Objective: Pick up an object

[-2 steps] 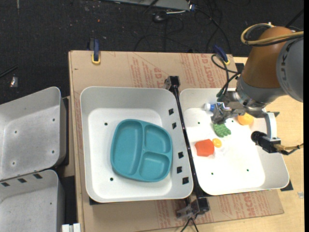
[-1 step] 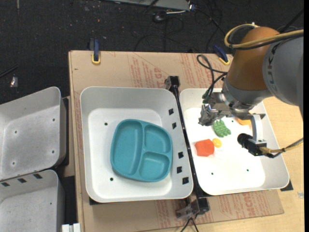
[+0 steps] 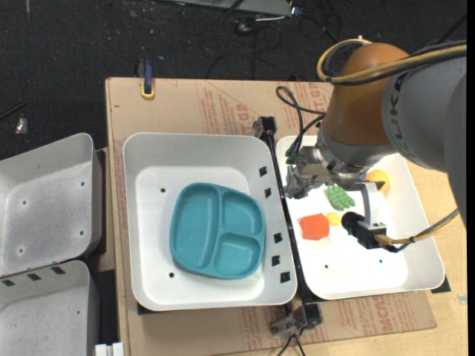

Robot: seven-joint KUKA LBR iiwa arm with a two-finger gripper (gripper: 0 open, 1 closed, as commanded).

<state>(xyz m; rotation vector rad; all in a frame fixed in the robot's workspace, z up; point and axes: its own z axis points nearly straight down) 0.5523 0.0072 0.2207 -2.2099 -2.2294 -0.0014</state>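
While the arm leans over the right bin [image 3: 415, 273], its gripper [image 3: 300, 178] sits near that bin's left wall, toward the far end. An orange block [image 3: 314, 227] lies just nearer the camera than the gripper, a green piece [image 3: 340, 196] just to its right. How the gripper stands, and whether it touches anything, I cannot tell. The teal plate [image 3: 217, 231] rests in the left bin [image 3: 141, 199].
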